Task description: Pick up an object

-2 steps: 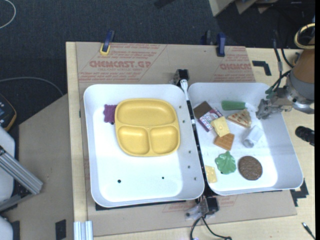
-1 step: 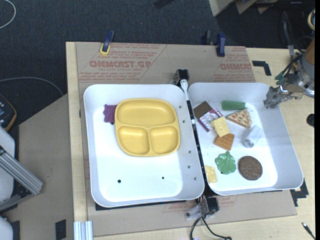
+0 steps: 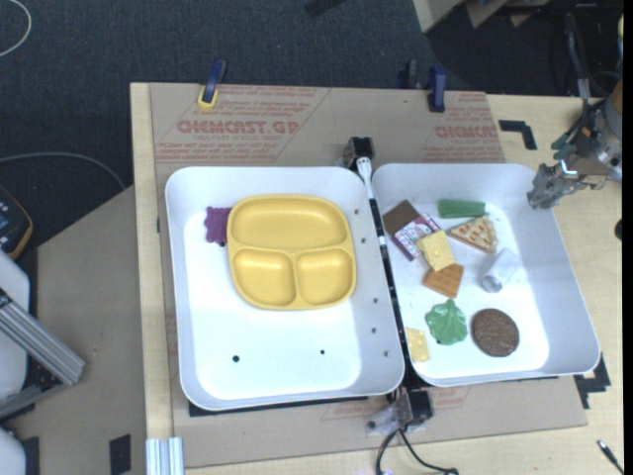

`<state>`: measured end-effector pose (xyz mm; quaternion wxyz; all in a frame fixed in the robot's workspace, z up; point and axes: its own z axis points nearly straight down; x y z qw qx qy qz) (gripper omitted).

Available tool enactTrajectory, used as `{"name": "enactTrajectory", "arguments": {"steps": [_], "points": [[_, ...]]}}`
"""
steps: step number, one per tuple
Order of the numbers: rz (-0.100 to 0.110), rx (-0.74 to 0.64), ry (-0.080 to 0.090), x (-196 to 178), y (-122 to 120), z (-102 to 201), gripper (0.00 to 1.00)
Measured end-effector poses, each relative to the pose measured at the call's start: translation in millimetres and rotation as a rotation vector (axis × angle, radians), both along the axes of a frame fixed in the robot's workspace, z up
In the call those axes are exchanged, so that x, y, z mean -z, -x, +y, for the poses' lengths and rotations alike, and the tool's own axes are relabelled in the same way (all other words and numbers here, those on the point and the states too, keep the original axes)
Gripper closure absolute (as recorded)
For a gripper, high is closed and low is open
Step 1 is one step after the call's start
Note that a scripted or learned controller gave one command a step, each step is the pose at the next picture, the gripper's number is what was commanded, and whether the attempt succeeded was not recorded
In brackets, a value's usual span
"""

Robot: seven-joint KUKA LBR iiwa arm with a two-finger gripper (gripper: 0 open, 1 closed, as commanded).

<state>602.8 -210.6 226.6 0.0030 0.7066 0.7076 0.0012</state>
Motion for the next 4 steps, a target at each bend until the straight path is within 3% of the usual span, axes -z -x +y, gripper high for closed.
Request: {"name": "enactTrajectory", "arguments": {"steps": [3,4], "points": [[0.003,-0.005,-0.004,-6,-21,144,1.0],[0.008,-0.005,-0.005,7,-28,200,1.0]]}}
